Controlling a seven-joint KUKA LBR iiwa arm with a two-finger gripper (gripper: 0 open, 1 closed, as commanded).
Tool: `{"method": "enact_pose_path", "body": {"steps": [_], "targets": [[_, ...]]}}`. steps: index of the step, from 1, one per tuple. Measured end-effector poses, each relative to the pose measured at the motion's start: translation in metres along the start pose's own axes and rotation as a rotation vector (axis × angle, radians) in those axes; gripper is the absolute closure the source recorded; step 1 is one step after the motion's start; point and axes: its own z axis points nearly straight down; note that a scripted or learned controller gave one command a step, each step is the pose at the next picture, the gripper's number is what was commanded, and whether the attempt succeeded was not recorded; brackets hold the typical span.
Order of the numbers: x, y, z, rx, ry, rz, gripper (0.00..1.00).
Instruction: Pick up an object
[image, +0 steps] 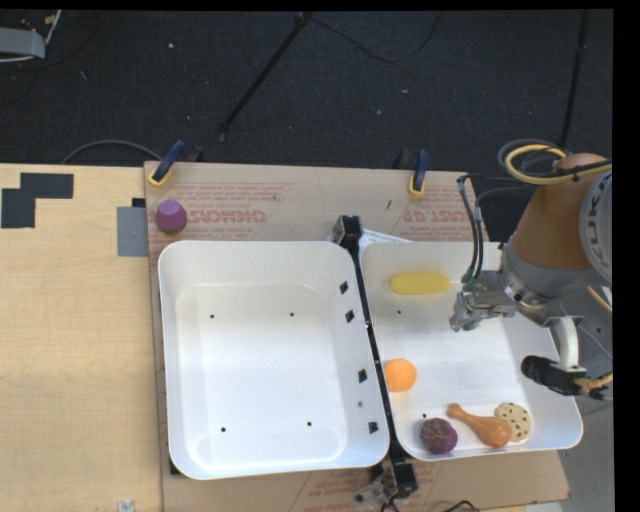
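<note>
The right bin (540, 345) holds a flat yellow piece (420, 284) near its far side, an orange ball (399, 375) by the divider, and a dark purple ball (437, 436), an orange drumstick-shaped toy (478, 423) and a dotted round cookie (513, 421) along its near edge. My gripper (468, 312) hangs over the right bin's middle, just right of and below the yellow piece. I see nothing held in it.
The left bin (175, 300) sits beside the right one, with a black divider strip (362, 330) between them. A purple cup-like object (171, 215) rests on the cardboard beyond the left bin. Blue and yellow clamps (418, 172) hold the cardboard's far edge.
</note>
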Motion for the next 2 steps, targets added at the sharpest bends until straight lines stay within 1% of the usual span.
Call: {"method": "enact_pose_path", "body": {"steps": [1, 2], "targets": [[0.002, 0.011, -0.055, -0.002, 0.0, -0.001, 1.0], [-0.008, 0.012, -0.109, -0.001, -0.001, 0.0, 1.0]]}}
